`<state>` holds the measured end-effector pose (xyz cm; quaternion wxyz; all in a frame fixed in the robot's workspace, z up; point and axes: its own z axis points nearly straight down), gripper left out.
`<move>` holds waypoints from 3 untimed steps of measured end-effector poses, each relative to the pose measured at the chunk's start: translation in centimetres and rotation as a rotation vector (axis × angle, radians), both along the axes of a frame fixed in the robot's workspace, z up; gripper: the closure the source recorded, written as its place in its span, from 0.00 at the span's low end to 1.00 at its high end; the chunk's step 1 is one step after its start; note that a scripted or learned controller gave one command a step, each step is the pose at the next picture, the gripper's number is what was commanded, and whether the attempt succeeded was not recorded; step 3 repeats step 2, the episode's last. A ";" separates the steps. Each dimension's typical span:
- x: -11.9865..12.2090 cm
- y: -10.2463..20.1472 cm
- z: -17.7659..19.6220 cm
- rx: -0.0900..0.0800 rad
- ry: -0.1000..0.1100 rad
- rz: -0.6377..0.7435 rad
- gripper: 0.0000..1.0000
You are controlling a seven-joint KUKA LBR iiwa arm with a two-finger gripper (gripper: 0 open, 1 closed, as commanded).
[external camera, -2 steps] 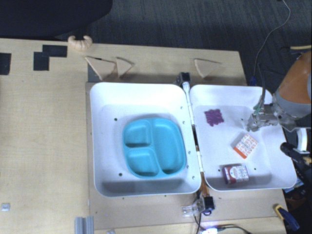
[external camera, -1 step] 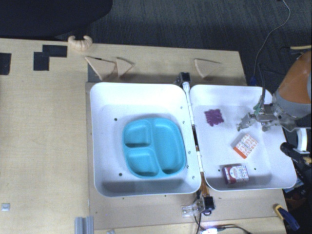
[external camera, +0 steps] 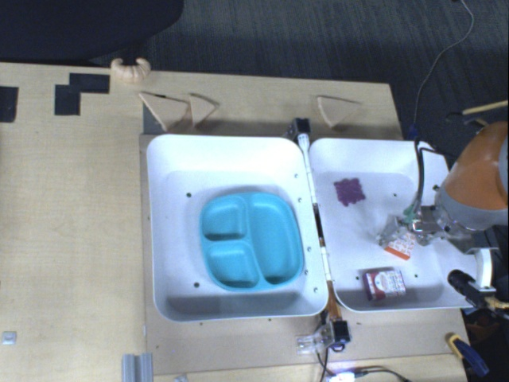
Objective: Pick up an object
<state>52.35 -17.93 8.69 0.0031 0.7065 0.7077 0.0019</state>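
Orange-white packet (external camera: 399, 249) under pincer (external camera: 395, 235), grip state unclear, dark box (external camera: 384, 284) near front rim, purple piece (external camera: 349, 190) apart.

A pale wooden counter (external camera: 71, 237) carries two shallow white bins set side by side and touching along their inner rims. The left bin (external camera: 163, 237) is the larger in view; the right bin (external camera: 362, 153) sits just beside it toward the right edge. Along the counter's far side stand three small wooden triangular brackets (external camera: 191, 110), with a small tan knob (external camera: 130, 70) farther left. Dark rectangular cutouts (external camera: 67, 94) mark the far left corner.
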 end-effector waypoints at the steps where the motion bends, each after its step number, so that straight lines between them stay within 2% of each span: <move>1: 0.2 0.0 1.1 -0.001 -0.005 0.001 1.00; 2: -3.6 6.3 9.8 0.002 0.004 0.003 1.00; 3: -3.6 6.3 9.8 0.002 0.004 0.003 1.00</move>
